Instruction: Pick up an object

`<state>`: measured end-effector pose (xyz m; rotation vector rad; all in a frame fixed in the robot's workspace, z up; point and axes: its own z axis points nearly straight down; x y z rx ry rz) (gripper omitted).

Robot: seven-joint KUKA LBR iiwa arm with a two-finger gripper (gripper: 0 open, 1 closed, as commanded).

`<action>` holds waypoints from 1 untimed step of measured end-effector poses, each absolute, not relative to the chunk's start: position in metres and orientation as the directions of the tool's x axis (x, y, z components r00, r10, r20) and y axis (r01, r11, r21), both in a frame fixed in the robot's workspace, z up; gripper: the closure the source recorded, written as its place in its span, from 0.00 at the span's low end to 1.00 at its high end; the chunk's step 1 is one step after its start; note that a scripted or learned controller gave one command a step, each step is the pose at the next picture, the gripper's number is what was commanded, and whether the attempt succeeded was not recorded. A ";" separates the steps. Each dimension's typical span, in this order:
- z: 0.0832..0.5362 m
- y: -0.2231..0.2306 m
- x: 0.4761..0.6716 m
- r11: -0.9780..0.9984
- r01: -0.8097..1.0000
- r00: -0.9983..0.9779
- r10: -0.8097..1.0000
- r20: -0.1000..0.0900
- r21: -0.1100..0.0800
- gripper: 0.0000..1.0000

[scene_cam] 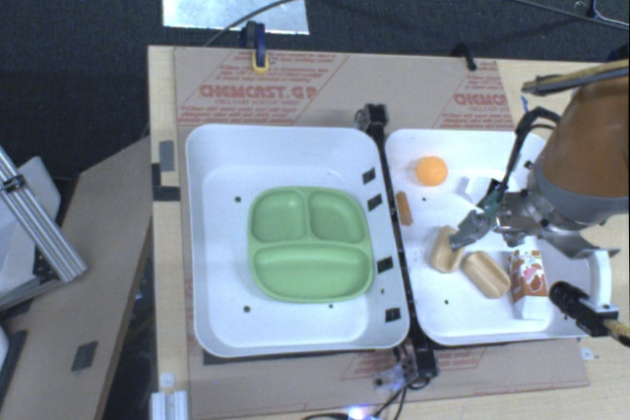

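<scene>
A cardboard-topped bench (pixel 325 79) stood on dark carpet, carrying two shallow white bins side by side. Nearest me in the right bin (pixel 433 325), just beside the gripper, lay a small red-and-white packet (pixel 529 278) and a tan bread roll (pixel 484 272), with a second, paler roll (pixel 446 251) close alongside it. The gripper (pixel 475 226) hung low over that paler roll, its dark fingers angled down toward it; from where I stood I could not tell whether they were spread or closed, and nothing was visibly caught between them. Beyond the gripper sat an orange ball (pixel 431 171), well apart from the rolls, and a thin orange stick (pixel 403 208) lay by the bin's inner wall. Across the divider, the left bin (pixel 212 211) held a green sectioned plate (pixel 312 243).

The paler roll seemed the likely target: stubby, rounded, probably soft and smooth. To take it cleanly, I judged the fingers should straddle its short width and settle fully before closing, keeping off the neighbouring roll, which could get nudged or pinched along with it.
</scene>
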<state>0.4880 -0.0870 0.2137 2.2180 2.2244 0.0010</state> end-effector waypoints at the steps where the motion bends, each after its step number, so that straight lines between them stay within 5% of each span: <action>1: 0.170 -0.082 0.493 0.001 1.000 -0.001 1.000 0.001 -0.003 0.00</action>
